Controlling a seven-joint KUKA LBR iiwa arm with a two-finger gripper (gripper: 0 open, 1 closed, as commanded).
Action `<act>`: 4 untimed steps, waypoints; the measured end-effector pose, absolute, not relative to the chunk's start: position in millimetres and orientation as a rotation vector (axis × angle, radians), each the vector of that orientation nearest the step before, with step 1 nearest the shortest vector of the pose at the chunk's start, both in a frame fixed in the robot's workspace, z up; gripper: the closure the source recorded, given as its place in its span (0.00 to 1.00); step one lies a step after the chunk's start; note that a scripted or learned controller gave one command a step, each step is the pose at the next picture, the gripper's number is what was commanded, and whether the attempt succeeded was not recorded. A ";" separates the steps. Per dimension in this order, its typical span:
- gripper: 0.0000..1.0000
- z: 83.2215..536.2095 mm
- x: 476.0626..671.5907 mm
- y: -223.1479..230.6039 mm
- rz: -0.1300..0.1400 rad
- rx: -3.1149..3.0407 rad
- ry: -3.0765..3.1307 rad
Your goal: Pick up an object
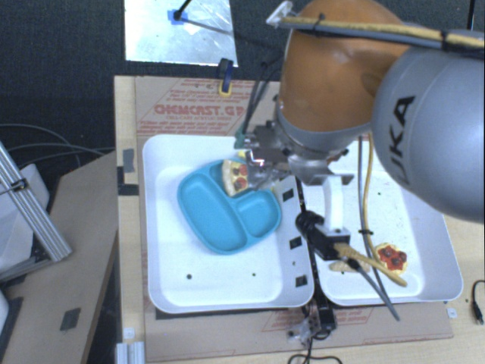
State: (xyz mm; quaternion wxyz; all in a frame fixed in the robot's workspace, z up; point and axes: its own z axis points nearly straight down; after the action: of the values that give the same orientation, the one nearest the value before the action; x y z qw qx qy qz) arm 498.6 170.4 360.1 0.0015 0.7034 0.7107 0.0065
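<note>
pizza slice (236, 177), a small toy wedge with red topping, sits at the upper right rim of the blue plate (220, 218), partly over the plate's edge and tilted. the plate is a divided dish lying at a slant in the middle of the left bin (189, 287). the end effector (256, 168) is down in that same bin, just beside the slice and seemingly touching its right side. it cannot be told whether the end effector is apart, together or clamped on the slice, since the wrist above hides most of it.

the arm (341, 74) reaches in from the right, and its orange band and grey casing cover the upper part of the right bin (433, 279). near the front of the right bin lies a second pizza slice (391, 257), with a pale yellow piece (356, 262) just beside it to the left, and the two may touch. both are well apart from the end effector.

both bins rest side by side on a cardboard sheet (189, 106) with red lettering, which lies on the tan surface (87, 226).
</note>
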 end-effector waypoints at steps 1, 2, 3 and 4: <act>1.00 168.8 529.9 144.2 -0.021 2.228 2.223; 1.00 288.3 495.0 95.4 0.015 2.220 2.213; 1.00 309.7 499.5 178.7 0.009 2.210 2.233; 1.00 342.2 487.1 158.9 0.008 2.219 2.221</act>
State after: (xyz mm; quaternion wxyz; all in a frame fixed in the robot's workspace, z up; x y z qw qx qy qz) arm 487.1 158.9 342.2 0.0011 0.7067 0.7075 0.0024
